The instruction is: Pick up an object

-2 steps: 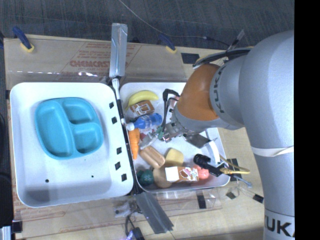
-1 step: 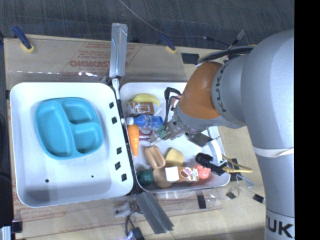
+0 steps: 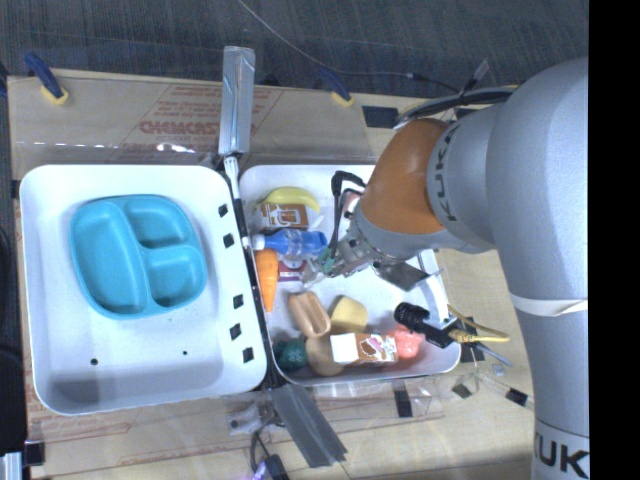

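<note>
**Clerk:** Item one, left bin [image 3: 40, 298]?

**Keeper:** White and shallow, set on the counter [image 3: 130, 108]. It holds a blue divided tray [image 3: 135, 253] lying flat towards its far-left part.

**Clerk:** Item two, right bin [image 3: 300, 172]?

**Keeper:** White, and touching the left bin along their shared wall. Contents, far end to near end:
- a banana [image 3: 292, 199] at the far wall
- a brown packet [image 3: 283, 216] just below the banana
- a clear bottle with a blue label [image 3: 288, 241] lying on its side
- an orange carrot [image 3: 266, 280] lying along the left wall
- a tan bun [image 3: 310, 314]
- a yellow block [image 3: 349, 314] just beside the bun
- along the near wall, a dark green lump [image 3: 291, 353], a white-and-red packet [image 3: 362, 348] and a pink piece [image 3: 408, 346]

**Clerk:** Item three, the arm [image 3: 500, 168]?

**Keeper:** Grey with an orange band. It reaches in from the right and bends over the right bin.

**Clerk:** And the pincer [image 3: 335, 258]?

**Keeper:** It is low in the middle of the right bin, just right of the bottle's cap end and above the bun and yellow block. I cannot tell how far open it is, or whether it has hold of anything, because the wrist covers it.

**Clerk:** Where are the pickable objects?

**Keeper:** All are in the right bin. The bottle, bun and yellow block are nearest the pincer.
</note>
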### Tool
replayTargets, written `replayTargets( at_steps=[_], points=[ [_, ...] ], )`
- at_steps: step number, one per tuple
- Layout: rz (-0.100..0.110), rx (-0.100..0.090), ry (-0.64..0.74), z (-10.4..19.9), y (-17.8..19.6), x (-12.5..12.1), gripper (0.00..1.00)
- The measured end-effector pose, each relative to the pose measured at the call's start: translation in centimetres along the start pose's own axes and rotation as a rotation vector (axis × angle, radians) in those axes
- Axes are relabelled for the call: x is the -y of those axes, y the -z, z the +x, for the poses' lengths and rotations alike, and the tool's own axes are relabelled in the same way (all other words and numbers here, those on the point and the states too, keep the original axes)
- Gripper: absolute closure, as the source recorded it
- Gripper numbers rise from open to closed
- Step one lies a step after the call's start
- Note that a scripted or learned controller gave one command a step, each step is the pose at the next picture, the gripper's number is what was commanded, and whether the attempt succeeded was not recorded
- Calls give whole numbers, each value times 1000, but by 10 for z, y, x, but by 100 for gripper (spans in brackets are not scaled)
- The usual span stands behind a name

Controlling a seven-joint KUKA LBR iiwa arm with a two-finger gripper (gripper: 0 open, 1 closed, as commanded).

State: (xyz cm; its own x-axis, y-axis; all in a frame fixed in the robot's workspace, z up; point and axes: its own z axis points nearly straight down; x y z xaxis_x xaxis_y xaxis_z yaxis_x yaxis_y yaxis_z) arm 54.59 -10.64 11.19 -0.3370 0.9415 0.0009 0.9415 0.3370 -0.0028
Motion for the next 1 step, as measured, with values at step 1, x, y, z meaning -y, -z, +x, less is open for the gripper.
replayTargets(
  at_steps=[1],
  points=[
    [-6,5,219,-13,-7,-36,100]
  ],
)
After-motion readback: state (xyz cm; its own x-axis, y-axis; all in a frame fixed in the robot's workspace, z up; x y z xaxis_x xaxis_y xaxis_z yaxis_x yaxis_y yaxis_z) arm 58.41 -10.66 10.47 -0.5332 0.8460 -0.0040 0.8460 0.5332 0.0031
